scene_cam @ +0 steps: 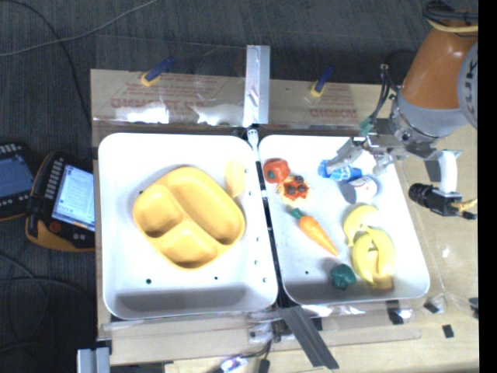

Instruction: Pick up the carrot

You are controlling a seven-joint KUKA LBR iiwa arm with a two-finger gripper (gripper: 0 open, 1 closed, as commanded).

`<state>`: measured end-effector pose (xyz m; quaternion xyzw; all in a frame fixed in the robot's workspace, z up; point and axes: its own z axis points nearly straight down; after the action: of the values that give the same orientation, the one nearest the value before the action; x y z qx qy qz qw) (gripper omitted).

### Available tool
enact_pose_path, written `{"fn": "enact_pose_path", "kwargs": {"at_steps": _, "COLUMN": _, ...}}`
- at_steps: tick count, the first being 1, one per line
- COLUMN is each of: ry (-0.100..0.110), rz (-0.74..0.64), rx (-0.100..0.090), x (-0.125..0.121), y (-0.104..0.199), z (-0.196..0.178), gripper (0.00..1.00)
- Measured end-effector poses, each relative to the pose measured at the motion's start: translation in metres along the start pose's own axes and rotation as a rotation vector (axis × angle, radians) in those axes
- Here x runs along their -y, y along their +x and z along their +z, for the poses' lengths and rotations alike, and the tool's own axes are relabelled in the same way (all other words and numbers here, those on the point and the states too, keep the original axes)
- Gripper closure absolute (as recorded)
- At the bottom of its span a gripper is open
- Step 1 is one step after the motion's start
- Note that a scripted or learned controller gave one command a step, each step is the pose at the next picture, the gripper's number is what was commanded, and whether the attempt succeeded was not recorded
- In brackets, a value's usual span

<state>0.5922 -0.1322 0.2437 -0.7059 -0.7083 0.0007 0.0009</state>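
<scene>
The carrot (pixel 317 232), orange with a small green top, lies at a slant in the middle of the right bin (pixel 411 282), its tip pointing to the front right. My gripper (pixel 363 160) hangs over the back right part of that bin, well behind and to the right of the carrot and apart from it. A blue and white object (pixel 340 169) sits right at the gripper; whether it is held is unclear.
Near the carrot are red and orange toy pieces (pixel 284 178) behind it, yellow bananas (pixel 370 247) to its right and a dark green item (pixel 342 276) in front. The left bin (pixel 116 286) holds a yellow divided plate (pixel 190 214). A tablet (pixel 62 204) lies left of the bench.
</scene>
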Motion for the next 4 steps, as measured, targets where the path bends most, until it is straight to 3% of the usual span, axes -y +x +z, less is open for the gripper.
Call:
{"fn": "enact_pose_path", "kwargs": {"at_steps": 1, "ry": -0.002, "rz": -0.03, "rx": 0.001, "x": -0.027, "y": -0.01, "z": 0.13, "gripper": 0.0}}
{"fn": "enact_pose_path", "kwargs": {"at_steps": 2, "ry": -0.004, "rz": -0.081, "rx": 0.001, "x": 0.044, "y": 0.031, "z": 0.153, "gripper": 0.0}}
{"fn": "enact_pose_path", "kwargs": {"at_steps": 3, "ry": -0.012, "rz": -0.153, "rx": 0.003, "x": 0.101, "y": 0.034, "z": 0.153, "gripper": 0.0}}
{"fn": "enact_pose_path", "kwargs": {"at_steps": 4, "ry": 0.0, "rz": -0.208, "rx": 0.0, "x": 0.096, "y": 0.08, "z": 0.061, "gripper": 0.0}}
